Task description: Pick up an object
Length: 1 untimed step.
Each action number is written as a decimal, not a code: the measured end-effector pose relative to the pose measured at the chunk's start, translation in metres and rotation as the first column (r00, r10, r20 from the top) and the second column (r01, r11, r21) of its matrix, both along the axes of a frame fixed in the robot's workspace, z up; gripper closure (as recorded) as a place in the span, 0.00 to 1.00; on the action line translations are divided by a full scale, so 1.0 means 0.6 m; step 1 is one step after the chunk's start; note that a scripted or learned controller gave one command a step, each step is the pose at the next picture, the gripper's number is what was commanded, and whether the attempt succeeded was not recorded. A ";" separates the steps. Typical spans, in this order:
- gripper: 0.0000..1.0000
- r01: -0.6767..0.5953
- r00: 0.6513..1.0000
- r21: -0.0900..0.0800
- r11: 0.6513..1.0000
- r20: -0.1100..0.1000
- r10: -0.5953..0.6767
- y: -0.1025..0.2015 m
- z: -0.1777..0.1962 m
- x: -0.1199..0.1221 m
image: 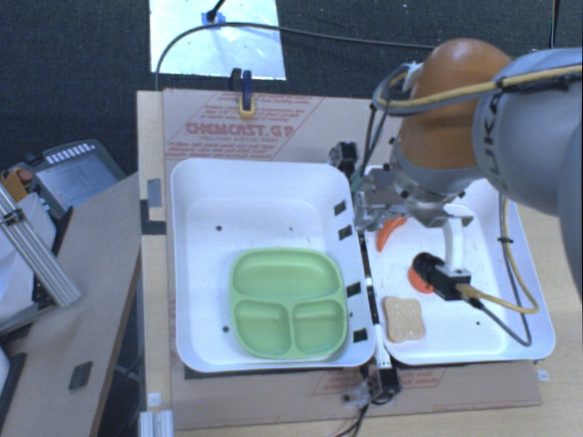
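Lying just beside the gripper (375,209), the orange carrot (390,232) slants upper-right to lower-left; gripper state cannot be told; cardboard (239,127) reads "CHEMCAST".

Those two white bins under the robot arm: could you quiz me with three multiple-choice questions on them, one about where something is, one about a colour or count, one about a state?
1. Where does the green divided plate lie?
A. In the left bin
B. In the right bin
C. On the bench outside both bins

2. How many compartments does that plate have?
A. Two
B. Three
C. Five

3. How does the slice of toast rest?
A. Standing on edge against the bin wall
B. Lying flat on the bin floor
C. Stacked on top of the green plate

Answers: 1 A, the plate sits on the floor of the left bin. 2 B, one long section above two smaller ones. 3 B, it lies flat near the front of the right bin, beside the centre divider.
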State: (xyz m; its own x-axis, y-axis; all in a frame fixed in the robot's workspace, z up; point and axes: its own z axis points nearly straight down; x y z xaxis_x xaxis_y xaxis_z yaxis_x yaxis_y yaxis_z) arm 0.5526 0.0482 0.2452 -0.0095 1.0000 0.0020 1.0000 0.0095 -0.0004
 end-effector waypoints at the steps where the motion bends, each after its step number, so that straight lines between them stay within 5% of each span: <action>1: 1.00 -0.001 1.000 0.000 1.000 0.000 0.001 0.081 0.000 -0.029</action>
